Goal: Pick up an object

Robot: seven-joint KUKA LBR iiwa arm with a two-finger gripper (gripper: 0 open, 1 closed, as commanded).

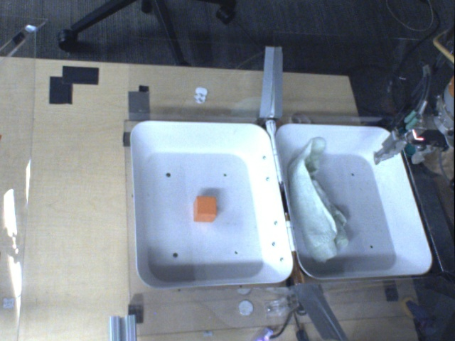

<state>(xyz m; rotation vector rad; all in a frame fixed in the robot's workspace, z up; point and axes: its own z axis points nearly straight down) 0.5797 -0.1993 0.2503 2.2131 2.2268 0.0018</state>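
- Gripper (392,150) is hanging over the upper right corner of the right bin (419,258); whether it is wide or closed cannot be told.
- Orange block (205,209) is lying near the middle of the left bin (146,190), well apart from it.
- White cloth (318,204) is lying crumpled in the right bin, nearer the gripper, untouched.

You see two white bins side by side on the tabletop (71,190). The left bin (149,212) holds an orange cube (205,209) near its middle. The right bin (412,226) holds a crumpled pale cloth (316,204), lying along its left side. The gripper (389,150) hangs over the right bin's upper right corner, well apart from the cloth.
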